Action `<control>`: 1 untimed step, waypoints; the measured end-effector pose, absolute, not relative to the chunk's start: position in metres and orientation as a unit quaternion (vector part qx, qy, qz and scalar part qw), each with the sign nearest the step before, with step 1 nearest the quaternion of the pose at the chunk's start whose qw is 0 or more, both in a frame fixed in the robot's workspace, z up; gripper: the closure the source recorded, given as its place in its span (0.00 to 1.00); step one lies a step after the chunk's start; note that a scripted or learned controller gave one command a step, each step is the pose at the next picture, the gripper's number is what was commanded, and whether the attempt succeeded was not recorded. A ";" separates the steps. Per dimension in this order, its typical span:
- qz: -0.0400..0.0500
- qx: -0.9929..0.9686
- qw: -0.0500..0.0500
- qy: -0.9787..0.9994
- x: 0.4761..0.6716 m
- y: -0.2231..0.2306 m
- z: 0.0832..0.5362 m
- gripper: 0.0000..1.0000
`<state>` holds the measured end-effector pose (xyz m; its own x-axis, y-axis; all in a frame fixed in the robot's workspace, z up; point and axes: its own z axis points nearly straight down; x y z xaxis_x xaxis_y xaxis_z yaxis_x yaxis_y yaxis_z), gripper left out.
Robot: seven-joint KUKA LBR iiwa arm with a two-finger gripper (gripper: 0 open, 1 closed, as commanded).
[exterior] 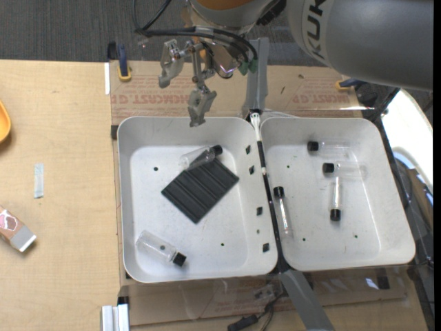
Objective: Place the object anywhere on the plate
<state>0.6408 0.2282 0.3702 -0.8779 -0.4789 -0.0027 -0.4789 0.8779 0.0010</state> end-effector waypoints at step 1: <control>0.001 -0.448 0.003 0.894 0.639 0.228 0.443 0.00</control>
